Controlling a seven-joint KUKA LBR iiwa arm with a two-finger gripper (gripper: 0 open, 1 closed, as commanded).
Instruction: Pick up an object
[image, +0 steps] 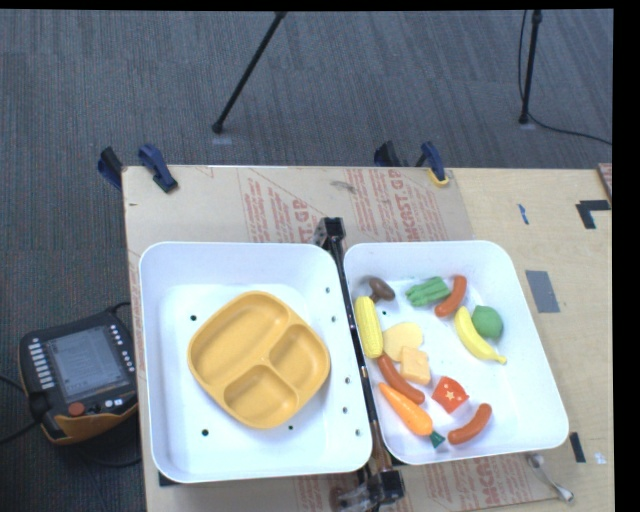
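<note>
The right bin (520, 290) on the tabletop (250, 200) holds smooth plastic toy food. A corn cob (368, 326) lies along the bin's left wall, long axis running near to far. A carrot (405, 408) points its green tip toward the near right corner. A curved banana (474, 336) sits beside a round green lime (487, 322). The left bin (160, 300) holds a yellow divided plate (259, 358).

on your worktop (250, 195) two bins sit side by side. the left bin (160, 400) holds a divided plate (259, 358). the right bin (535, 400) holds toy food: corn (368, 326) by its left wall, banana (474, 337) further right.
</note>
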